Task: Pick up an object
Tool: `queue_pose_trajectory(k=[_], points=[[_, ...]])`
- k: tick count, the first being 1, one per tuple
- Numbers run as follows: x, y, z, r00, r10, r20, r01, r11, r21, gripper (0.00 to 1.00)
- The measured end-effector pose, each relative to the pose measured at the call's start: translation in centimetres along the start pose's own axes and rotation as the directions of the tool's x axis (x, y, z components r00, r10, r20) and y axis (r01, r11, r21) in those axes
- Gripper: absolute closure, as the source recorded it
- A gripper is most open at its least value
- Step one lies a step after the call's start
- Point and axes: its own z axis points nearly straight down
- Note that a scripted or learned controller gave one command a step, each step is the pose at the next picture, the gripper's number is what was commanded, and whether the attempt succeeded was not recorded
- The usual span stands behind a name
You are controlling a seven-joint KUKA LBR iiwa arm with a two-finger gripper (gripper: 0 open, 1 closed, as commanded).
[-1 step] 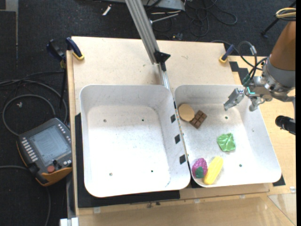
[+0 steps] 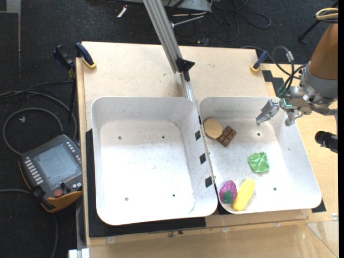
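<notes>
Nothing is lifted yet: I am seeing the grey two-finger gripper [image 2: 279, 113] hanging open, empty, above the right white bin [image 2: 301, 160].

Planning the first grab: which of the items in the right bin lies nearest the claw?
The brown chocolate bar, beside the tan round piece. The claw hangs above the bin's far end; the green, yellow and purple items lie nearer the front.

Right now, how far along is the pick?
Nothing looks picked. The end effector hangs open over the right bin's far edge, holding nothing. The cookie, chocolate, leaf, corn and berry lie in that bin. Reaching, grasping and lifting remain.
</notes>
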Motion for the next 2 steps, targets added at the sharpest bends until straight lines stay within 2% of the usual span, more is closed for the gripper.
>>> queue_pose_trajectory(k=[1,2], points=[[0.3,-0.4,4.4,1.000,0.003,-0.001,-0.003,1.000,0.005,0.00],[0.5,-0.3,10.8,1.000,0.003,-0.002,-0.003,1.000,0.007,0.00]])
